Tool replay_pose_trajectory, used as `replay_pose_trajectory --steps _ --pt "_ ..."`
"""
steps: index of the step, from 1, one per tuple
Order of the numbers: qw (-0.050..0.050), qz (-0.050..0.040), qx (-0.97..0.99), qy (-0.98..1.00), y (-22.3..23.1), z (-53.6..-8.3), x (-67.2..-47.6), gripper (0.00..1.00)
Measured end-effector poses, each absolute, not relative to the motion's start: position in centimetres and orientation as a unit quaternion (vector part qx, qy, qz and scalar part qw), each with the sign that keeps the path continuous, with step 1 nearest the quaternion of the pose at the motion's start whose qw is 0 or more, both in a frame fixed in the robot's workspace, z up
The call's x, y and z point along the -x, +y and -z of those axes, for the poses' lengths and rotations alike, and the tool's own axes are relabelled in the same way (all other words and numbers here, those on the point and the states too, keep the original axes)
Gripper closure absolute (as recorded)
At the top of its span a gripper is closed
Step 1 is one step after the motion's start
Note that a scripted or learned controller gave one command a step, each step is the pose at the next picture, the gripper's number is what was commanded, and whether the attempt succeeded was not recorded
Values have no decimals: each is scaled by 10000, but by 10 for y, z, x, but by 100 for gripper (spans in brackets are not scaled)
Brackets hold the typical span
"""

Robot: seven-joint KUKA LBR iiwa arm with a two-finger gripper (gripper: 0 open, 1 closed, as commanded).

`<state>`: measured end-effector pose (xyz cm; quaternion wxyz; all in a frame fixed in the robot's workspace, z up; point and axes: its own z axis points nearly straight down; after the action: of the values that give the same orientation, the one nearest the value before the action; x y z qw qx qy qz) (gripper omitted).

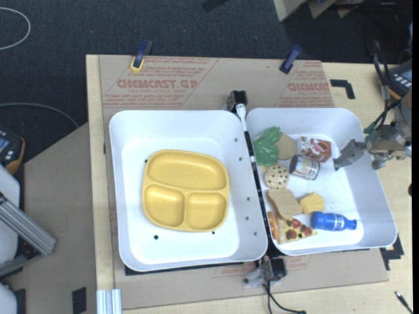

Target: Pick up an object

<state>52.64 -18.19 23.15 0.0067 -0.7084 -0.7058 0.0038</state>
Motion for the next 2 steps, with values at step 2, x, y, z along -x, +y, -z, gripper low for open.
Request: replay_pose_trajectory --steps 2 --pt "34 -12 7072 -7070 -179 -184 -519 0"
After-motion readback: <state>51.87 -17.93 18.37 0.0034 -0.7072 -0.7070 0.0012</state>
